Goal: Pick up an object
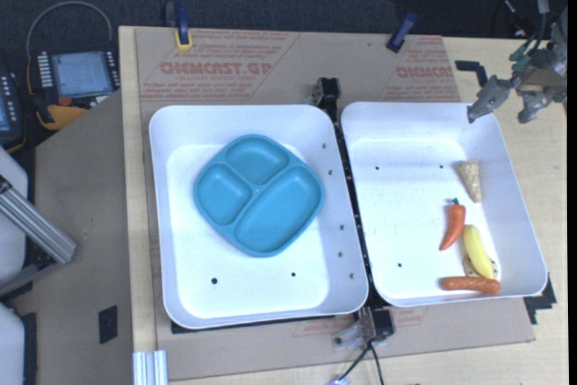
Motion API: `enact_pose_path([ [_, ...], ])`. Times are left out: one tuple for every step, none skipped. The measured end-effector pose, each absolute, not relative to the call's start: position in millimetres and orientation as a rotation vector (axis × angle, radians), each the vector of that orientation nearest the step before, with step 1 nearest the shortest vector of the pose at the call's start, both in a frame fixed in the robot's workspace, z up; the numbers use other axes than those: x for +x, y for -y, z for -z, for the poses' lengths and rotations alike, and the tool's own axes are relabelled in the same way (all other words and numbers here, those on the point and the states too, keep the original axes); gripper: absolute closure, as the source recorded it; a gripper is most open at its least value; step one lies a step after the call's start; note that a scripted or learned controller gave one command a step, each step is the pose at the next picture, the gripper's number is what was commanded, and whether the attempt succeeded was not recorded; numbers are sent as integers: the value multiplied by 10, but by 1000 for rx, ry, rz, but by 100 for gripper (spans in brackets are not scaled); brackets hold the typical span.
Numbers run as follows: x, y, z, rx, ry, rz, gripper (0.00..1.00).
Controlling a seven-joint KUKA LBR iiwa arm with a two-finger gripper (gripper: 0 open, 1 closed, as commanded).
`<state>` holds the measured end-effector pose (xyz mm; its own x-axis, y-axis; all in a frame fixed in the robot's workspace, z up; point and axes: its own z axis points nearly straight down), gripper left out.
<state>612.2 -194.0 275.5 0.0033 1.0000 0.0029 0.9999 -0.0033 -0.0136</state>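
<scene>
Poised at about two o'clock in the view, the hand (507, 102) sits over the far right corner of the right bin (406, 140), its two fingers (480, 104) spread apart with nothing between them. Four small things lie along that bin's right side, well apart from the hand: a pale beige piece (469, 179) nearest it, then toward five o'clock an orange-red carrot-like piece (453, 225) (upright and slim), a yellow banana (479, 252) just beside it, and an orange sausage-shaped piece (470, 285) lying crosswise near the bin's near rim. At about nine o'clock, the left bin (180, 284) holds a blue divided plate (260, 194), lying flat near its middle. Both bins rest on the tabletop (135, 194).
</scene>
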Motion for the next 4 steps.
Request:
enact_pose_path([
  [6144,1932,-2833,-2221,2222,-1,0],
  [6050,1943,-2257,-2218,2218,-5,0],
  [6081,1882,-1637,-2216,2218,-5,0],
  [6141,1920,-1164,-2218,2218,-5,0],
])
